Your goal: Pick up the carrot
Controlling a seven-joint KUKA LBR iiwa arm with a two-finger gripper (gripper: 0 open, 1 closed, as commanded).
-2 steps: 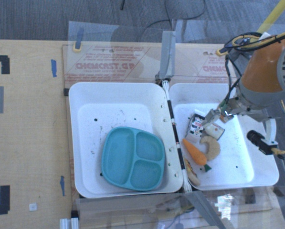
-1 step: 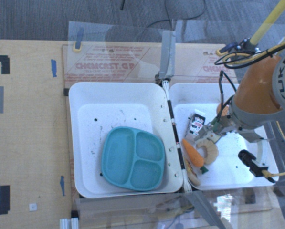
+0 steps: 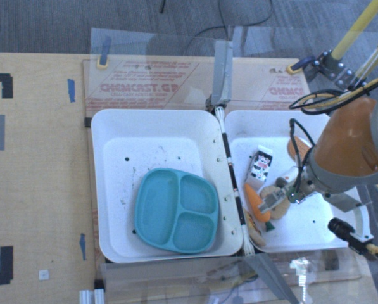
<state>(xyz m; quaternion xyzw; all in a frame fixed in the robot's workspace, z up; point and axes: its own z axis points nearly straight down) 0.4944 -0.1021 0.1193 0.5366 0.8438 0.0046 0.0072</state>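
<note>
Gripper over the carrot in the right bin

The gripper point(image 3: 274, 200) hangs touching the carrot point(image 3: 257, 206) at the right bin's point(image 3: 315, 230) left wall; I cannot tell its state. A small white carton point(image 3: 261, 165) lies just behind. The left bin point(image 3: 113, 170) holds a teal divided plate point(image 3: 176, 211).

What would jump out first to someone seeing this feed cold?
Probably the teal divided plate, lying alone in the left bin. Next, the grey arm with its orange band reaching over the right bin, its pincer low at the carrot near that bin's left wall. A small black-and-white carton lies just above them.
</note>
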